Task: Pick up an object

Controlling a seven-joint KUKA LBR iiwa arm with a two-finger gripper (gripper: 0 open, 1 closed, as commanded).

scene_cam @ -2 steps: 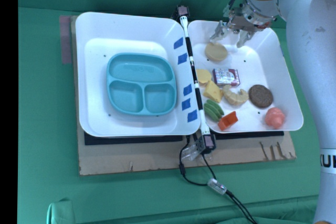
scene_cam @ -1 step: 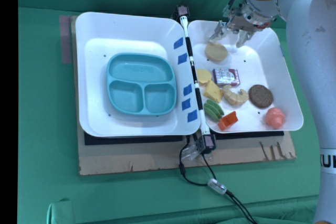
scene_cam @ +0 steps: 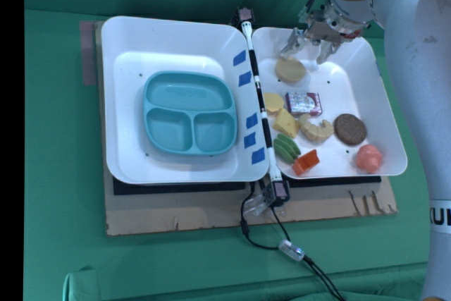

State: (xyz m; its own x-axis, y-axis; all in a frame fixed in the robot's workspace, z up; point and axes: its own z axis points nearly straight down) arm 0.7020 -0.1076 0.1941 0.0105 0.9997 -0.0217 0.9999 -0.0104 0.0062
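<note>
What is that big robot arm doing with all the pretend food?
The robot arm's claw hangs open over the right bin, just above a tan round piece of toy food. It holds nothing yet. More toy food lies nearby, and a teal plate sits in the left bin.

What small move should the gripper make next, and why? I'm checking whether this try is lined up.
Probably straight down. The gripper, fingers spread, sits just above the tan round piece at the back of the right bin, with nothing between its fingers yet.
</note>
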